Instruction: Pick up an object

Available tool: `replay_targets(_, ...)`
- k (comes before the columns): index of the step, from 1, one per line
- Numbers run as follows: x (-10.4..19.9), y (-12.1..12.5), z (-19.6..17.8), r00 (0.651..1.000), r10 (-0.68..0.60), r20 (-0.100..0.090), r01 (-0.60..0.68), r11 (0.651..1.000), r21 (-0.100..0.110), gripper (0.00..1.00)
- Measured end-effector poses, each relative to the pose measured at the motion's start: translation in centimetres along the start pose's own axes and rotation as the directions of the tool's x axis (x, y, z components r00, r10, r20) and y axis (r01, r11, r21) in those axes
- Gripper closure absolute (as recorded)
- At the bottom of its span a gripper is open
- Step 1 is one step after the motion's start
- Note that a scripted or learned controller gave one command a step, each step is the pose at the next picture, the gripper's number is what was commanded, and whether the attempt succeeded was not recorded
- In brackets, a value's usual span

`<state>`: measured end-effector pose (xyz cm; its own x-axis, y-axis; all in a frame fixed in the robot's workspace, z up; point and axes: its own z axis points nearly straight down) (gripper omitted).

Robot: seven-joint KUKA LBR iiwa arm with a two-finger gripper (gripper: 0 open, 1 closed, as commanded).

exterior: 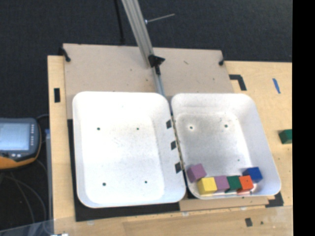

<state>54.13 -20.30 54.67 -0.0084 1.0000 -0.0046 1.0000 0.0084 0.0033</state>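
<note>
From my seat the bench [147,73] carries two bins; blocks [224,181] crowd the right bin's [216,107] five-o'clock wall — I'd expect fingers to jam there. End effector state: cannot tell.

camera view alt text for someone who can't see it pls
Small coloured cubes cluster along the near edge of the right shallow white bin: two purple, one yellow, green, orange and blue. The left shallow white bin sits beside it on a tan bench.
</note>
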Motion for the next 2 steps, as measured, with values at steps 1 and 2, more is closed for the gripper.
replay_targets(1, 0.5, 2.9, 0.0, 1.000, 0.004, -0.001, -0.004, 1.000, 0.000, 0.00)
replay_targets(2, -0.9, 9.3, 0.1, 1.000, 0.004, 0.000, -0.004, 1.000, -0.001, 0.00)
